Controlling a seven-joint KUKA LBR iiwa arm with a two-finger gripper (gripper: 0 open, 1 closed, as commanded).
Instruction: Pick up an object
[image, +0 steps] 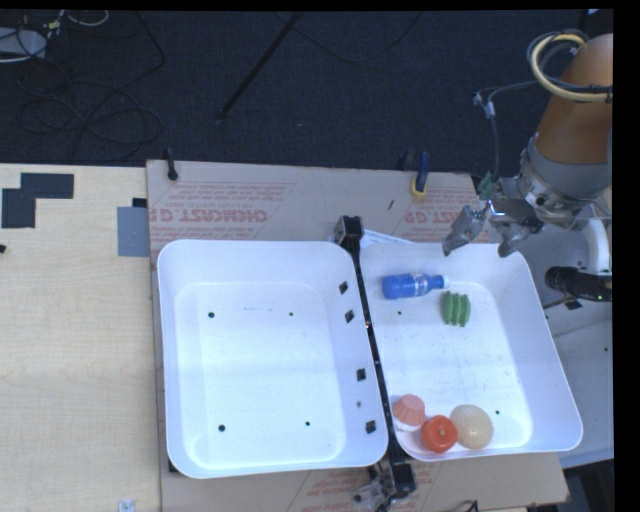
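Note:
The right bin (540, 340) holds a blue bottle (410, 286) lying on its side near the back wall and a green ribbed piece (456, 308) just right of it. At the front of the bin sit a pink piece (408, 409), a red-orange tomato-like ball (438, 433) and a pale yellow round piece (472, 426), close together. My gripper (488, 232) hangs above the bin's back right rim, to the right of the bottle and higher than it. Its fingers (460, 234) are spread apart with nothing between them.
The left bin (180, 300) stands beside the right one, with a black divider strip (362, 340) between them. Both rest on a cardboard sheet (250, 205). A blue and yellow clamp (421, 175) stands at the cardboard's back edge. A black fixture (578, 282) juts in at right.

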